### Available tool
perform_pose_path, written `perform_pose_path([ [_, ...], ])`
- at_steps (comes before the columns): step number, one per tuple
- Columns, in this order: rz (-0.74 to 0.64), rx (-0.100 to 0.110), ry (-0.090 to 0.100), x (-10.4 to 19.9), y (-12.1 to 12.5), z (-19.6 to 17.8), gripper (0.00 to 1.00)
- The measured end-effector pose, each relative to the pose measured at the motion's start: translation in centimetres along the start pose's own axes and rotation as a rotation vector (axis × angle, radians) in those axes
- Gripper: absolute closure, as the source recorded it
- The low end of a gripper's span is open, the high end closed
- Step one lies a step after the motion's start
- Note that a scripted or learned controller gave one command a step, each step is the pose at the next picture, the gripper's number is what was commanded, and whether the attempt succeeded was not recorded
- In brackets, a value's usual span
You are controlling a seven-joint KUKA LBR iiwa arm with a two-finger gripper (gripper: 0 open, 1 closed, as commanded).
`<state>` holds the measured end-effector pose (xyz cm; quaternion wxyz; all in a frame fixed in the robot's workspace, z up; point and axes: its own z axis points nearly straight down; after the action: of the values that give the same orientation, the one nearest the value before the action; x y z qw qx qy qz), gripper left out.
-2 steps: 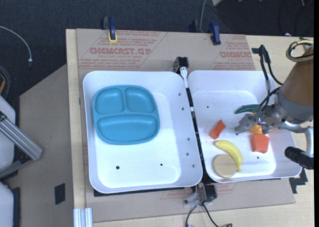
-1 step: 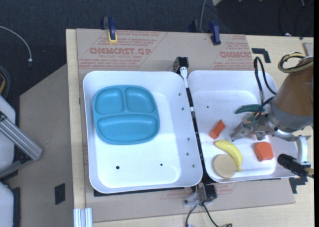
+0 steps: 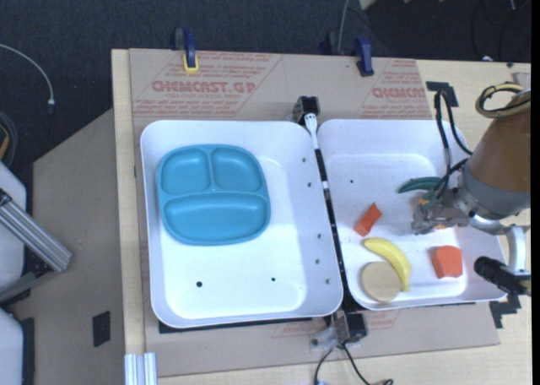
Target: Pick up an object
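Note:
The right bin point(image 3: 384, 143) holds a small orange-red block point(image 3: 367, 219), a yellow banana point(image 3: 391, 258), a tan round disc point(image 3: 380, 281) touching the banana's lower end, and an orange block point(image 3: 447, 262) at the right. My gripper point(image 3: 428, 219) hangs low over the right bin, between the two orange pieces and just above the banana. Nothing shows between its fingers.
The left bin point(image 3: 291, 273) holds a blue divided plate point(image 3: 214, 194) in its upper left part. A black divider with a connector point(image 3: 307, 109) runs between the bins. Cables point(image 3: 445, 122) trail along the right bin's far right side. Blue clamps point(image 3: 187, 41) grip the bench's far edge.

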<state>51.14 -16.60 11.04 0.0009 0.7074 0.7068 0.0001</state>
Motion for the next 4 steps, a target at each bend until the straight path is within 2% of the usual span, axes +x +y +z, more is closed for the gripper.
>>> perform_pose_path([
  [3,-0.002,-0.005,-0.002,-0.3,0.6,-12.8,1.00],
  [4,-0.006,0.003,0.003,4.9,2.2,-11.5,1.00],
])
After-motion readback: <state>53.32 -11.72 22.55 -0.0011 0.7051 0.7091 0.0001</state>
